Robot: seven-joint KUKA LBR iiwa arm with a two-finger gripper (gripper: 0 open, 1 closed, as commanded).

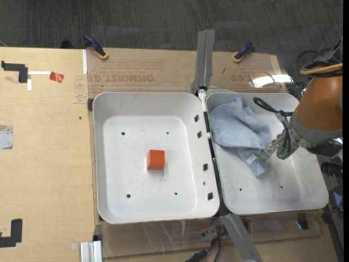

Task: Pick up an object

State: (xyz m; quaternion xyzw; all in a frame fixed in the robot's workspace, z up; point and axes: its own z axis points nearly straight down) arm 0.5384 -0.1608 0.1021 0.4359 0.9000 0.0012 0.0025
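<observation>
The gripper [268, 153] is down in the right bin [305, 195], at the lower right edge of the crumpled blue cloth [237, 127]; whether it grips the cloth cannot be determined from the camera view. The cloth lies on the bin floor, not lifted, and the orange block [156, 160] sits untouched in the left bin [109, 146]. The pick is judged not yet complete: a confirmed grasp and the lift remain
</observation>
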